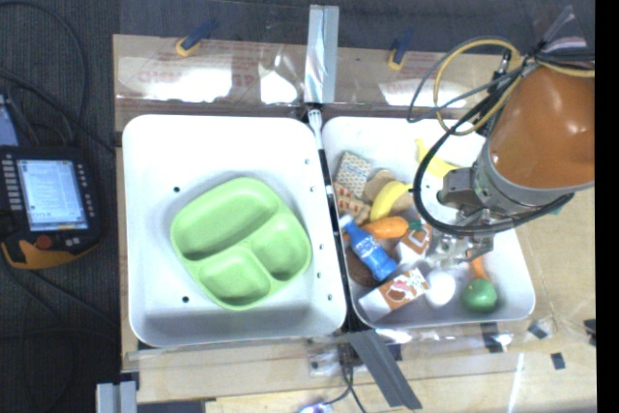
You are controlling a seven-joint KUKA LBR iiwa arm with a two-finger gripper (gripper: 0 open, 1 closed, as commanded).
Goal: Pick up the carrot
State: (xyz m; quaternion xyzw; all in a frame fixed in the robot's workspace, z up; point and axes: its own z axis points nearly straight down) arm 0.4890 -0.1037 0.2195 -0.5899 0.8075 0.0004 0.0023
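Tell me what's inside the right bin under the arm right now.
The right bin holds a carrot, banana, blue bottle, white egg, green fruit and small cartons. The gripper hangs over the middle; whatever lies beneath the arm is hidden.

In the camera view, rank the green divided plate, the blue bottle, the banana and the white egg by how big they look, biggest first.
1. green divided plate, by far the largest.
2. blue bottle and banana: they look alike in size, so I won't rank them.
3. white egg, smallest.
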